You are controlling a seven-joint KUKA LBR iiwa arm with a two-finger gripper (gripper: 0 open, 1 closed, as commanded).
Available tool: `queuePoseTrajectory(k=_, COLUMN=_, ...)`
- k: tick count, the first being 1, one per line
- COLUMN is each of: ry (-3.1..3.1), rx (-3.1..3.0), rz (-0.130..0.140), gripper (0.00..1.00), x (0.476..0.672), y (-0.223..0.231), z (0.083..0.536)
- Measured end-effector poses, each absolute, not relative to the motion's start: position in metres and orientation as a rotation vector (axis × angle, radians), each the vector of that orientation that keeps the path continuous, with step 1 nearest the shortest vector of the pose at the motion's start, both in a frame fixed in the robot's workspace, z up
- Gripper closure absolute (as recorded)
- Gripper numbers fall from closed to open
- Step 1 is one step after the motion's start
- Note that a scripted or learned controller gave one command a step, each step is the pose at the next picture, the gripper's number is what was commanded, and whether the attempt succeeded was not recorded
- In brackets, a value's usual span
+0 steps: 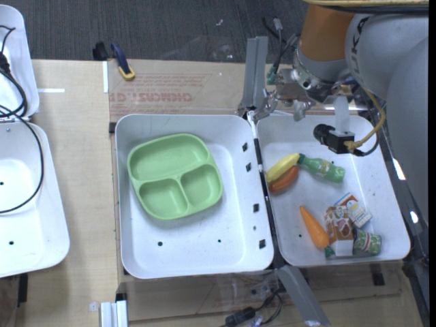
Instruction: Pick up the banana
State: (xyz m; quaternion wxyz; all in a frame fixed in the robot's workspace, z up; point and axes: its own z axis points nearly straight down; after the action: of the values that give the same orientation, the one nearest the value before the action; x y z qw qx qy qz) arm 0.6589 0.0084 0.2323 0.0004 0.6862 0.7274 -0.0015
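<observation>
The yellow banana (281, 164) lies in the right bin (388, 182), near its left wall, tilted with one end up to the right. It rests against a red-orange sausage-shaped toy (285, 178) just below it. My gripper (283, 106) hangs over the far left corner of the right bin, well above and behind the banana, and nothing shows in its grasp. The grey arm with its orange band reaches in from the upper right.
A green bottle (322, 169) lies just right of the banana. An orange carrot (314, 227), a printed carton (346, 220) and a small can (368, 244) sit toward the near right corner. The left bin (136, 244) holds a green divided plate (175, 176).
</observation>
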Motion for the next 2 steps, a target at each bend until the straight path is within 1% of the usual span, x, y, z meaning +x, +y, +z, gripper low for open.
queuePoseTrajectory(k=1, ry=2.323, rx=2.117, rz=-0.006, gripper=0.0, x=0.607, y=-0.05, z=0.19)
queuePoseTrajectory(k=2, ry=2.178, rx=2.253, rz=0.012, gripper=0.0, x=0.585, y=-0.112, z=0.098)
